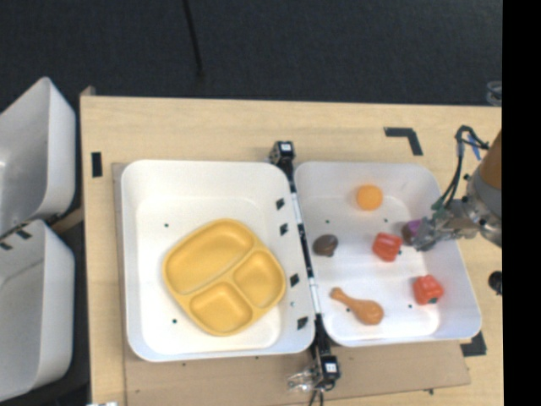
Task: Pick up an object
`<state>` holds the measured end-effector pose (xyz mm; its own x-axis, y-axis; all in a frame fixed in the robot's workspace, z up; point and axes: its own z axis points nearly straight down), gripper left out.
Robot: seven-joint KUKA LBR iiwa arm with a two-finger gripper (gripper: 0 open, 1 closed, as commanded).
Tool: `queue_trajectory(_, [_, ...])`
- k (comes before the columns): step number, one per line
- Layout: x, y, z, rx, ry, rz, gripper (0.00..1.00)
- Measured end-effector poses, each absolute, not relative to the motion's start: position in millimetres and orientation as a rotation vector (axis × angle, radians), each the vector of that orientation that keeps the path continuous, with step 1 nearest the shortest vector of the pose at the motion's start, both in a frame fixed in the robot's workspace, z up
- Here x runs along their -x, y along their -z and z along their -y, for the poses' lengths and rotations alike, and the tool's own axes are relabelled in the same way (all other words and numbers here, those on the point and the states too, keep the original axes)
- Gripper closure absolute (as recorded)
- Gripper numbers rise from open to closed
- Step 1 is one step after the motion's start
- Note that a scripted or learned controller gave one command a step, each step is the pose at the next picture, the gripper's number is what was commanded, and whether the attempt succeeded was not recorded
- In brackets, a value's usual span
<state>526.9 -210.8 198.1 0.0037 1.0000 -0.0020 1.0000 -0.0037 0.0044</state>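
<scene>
A pale wooden bench top (211, 129) with black corner marks sits on a dark charcoal carpeted floor (279, 32), and two white moulded plastic containers (30, 227) stand just left of that bench, under even, soft light.

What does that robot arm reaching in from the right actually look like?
The arm enters at the right edge: a brownish-orange rounded section, then grey metal. Thin green and blue cables loop beside it. The gripper is grey and dark, with something purplish at its tip.
</scene>
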Motion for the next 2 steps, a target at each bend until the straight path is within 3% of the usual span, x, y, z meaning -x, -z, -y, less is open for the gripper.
queue_trajectory(1, [-528.1, -214, 212, -2.217, -0.003, -2.220, 1.00])
queue_trajectory(2, [-533.8, -214, 152, -2.214, -0.002, -2.227, 1.00])
